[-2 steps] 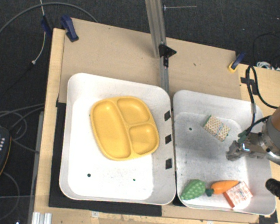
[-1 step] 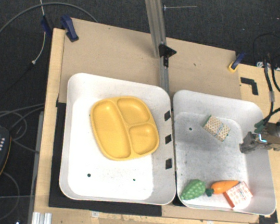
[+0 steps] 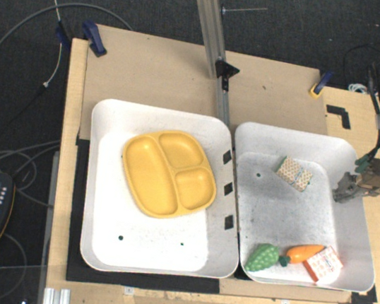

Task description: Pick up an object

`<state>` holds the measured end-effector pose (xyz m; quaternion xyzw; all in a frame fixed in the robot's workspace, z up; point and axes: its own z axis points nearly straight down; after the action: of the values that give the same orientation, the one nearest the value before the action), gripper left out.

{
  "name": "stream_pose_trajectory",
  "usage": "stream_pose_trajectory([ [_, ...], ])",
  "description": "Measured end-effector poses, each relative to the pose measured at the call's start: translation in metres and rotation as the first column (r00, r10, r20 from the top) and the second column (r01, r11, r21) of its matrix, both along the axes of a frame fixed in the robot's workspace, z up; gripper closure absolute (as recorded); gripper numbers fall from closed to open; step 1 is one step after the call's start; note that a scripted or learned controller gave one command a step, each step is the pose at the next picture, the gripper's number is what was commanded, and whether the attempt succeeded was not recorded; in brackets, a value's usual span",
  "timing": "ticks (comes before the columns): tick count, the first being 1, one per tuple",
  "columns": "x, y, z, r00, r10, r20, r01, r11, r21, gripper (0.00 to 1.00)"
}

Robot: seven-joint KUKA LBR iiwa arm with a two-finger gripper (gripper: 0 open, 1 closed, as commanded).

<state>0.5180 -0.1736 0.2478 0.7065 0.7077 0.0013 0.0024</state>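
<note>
From above, the end effector sits at the right edge of the right bin, and I cannot tell what state it is in. Inside that bin, a small patterned box lies just beside the end effector, while a toy carrot, a green toy and an orange carton sit well apart from it, at the bin's near edge. I think the patterned box is the easiest pick, so the arm should move over it, come straight down and grab it across its short sides.
</note>
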Motion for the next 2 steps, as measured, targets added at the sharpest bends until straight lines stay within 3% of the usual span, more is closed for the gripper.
stream_pose_trajectory([
  [2, 0.031, 0.1, -0.009, 1.0, 0.005, -0.008, -0.005, 1.0, 0.004, 1.0],
])
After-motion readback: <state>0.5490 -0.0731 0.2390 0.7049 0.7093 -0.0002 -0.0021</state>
